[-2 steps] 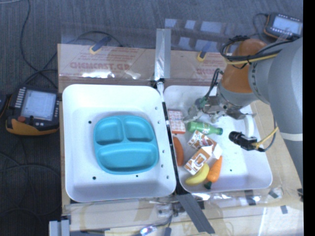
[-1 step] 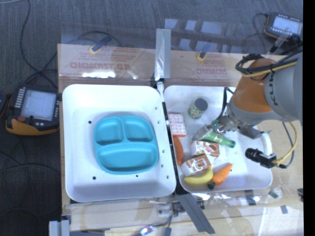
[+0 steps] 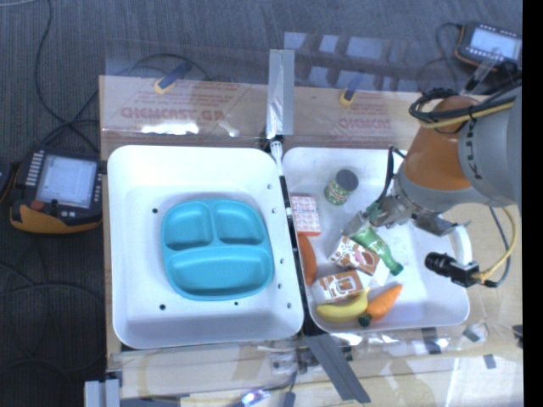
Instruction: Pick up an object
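Green packet (image 3: 379,250) lies in the right bin (image 3: 441,312), gripper (image 3: 371,216) just above it; its state I cannot tell.

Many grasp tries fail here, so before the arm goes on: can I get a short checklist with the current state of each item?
1. Gripper is over the right bin, where the objects lie: ok.
2. A target sits right below it, the green packet: ok.
3. Jaws open or shut: cannot tell, the wrist hides them.
4. Anything held already: cannot tell.
5. Neighbours crowd the target; a snack pouch touches the packet, with a small carton, banana and carrot just beyond: not ok for a clean single pick.
6. Can stands apart from the pile as an easier fallback: ok.
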Robot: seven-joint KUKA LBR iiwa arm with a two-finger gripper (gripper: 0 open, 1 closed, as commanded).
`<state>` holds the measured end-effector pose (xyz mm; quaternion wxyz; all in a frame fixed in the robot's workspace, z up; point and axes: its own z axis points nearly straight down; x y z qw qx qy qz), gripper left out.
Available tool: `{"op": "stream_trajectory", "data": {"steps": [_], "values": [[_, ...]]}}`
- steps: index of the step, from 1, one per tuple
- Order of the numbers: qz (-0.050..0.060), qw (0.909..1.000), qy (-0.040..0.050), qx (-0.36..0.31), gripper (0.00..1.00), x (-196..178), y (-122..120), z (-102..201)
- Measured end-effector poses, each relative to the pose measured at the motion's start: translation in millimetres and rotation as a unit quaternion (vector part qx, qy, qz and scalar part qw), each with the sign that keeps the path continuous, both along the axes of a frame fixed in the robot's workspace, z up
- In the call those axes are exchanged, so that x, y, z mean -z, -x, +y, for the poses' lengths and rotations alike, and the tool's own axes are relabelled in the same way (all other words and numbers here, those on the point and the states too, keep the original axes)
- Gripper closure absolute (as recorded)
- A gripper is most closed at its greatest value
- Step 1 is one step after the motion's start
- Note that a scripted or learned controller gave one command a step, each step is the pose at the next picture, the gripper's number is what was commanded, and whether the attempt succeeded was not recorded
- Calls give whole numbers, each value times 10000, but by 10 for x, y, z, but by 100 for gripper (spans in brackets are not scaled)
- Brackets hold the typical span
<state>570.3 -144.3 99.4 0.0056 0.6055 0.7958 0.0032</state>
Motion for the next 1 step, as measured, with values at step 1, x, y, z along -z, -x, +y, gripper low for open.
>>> {"op": "stream_trajectory", "data": {"steps": [1], "values": [[69,9939,-7,1099,100,-923,-114,160]]}}
